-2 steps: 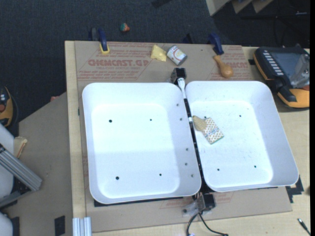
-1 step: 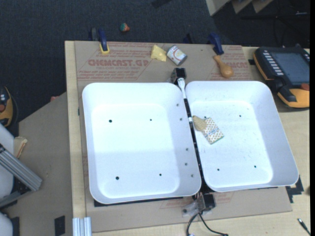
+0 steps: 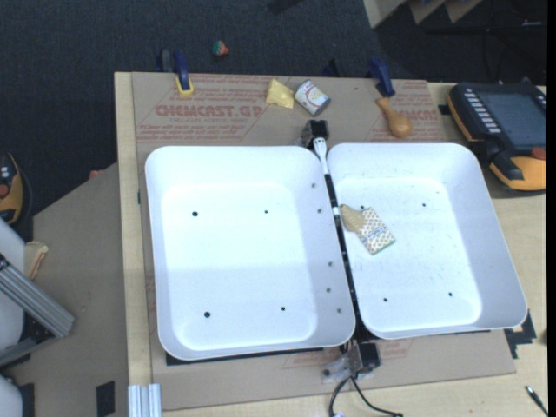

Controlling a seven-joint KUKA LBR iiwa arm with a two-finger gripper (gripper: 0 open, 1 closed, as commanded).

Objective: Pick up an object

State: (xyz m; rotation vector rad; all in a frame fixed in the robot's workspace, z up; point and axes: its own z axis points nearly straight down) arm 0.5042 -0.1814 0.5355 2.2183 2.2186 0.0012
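One thing cannot be told here: how the gripper stands.

A small patterned packet is seen lying flat inside the right bin, close to that bin's left wall and a little above its middle. A tan scrap is found touching the packet's upper left corner, nearer still to the same wall. The rest of the right bin's floor is marked by a few dark dots.

The left bin is set just beside the right bin, the two rims being met along a thin dark strip. A black clip is placed at the right bin's upper left corner, on that strip.

Beyond the right bin's far rim, a printed cardboard sheet is laid. On it a wooden-handled tool is seen near the rim; a small white box and a yellow wedge are seen further left, touching each other. Two blue clamps are fixed at the sheet's far edge.

To the right bin's upper right, a black and orange handheld controller is rested on the bench.
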